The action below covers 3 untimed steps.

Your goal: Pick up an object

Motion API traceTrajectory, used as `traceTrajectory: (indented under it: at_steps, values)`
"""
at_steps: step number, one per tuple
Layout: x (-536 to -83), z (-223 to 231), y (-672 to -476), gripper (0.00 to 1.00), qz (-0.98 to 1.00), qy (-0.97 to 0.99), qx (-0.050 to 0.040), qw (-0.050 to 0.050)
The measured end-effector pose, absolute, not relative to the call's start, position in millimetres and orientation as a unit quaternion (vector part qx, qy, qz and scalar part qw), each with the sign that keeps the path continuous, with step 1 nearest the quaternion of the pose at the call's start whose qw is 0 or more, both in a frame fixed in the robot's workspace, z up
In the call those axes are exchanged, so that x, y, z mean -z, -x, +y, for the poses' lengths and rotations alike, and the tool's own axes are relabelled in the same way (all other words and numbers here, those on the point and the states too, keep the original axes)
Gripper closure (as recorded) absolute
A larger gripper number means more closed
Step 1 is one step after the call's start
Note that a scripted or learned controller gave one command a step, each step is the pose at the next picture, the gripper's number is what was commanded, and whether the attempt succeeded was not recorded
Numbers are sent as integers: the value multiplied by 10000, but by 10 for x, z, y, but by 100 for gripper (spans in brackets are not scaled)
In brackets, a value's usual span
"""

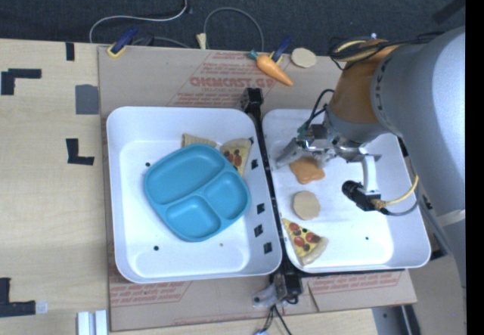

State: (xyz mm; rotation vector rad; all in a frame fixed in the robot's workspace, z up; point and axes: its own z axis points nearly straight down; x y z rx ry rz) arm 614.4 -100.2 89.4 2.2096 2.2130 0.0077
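The pincer (302, 153) was pictured lowered into the right bin (393, 250), its fingers spread beside an orange toy food piece (307, 170), with a round beige piece (306, 205) lying just below.

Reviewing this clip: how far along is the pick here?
Done: the arm has reached into the right bin, with the gripper low, right at the orange piece. In hand: nothing visibly held; whether the jaws have closed on it cannot be told. Left: the lift. The round tan piece and pizza slice lie untouched.
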Motion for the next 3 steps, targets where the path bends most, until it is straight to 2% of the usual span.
traceTrajectory:
  at_steps: [1,2,3]
  values:
    - [-883,-979,-6467,0,7078,-7065,-12,27]
    - [-995,-987,-6470,100,7081,-7061,-21,59]
    - [-986,-986,-6466,0,7080,-7061,-16,56]
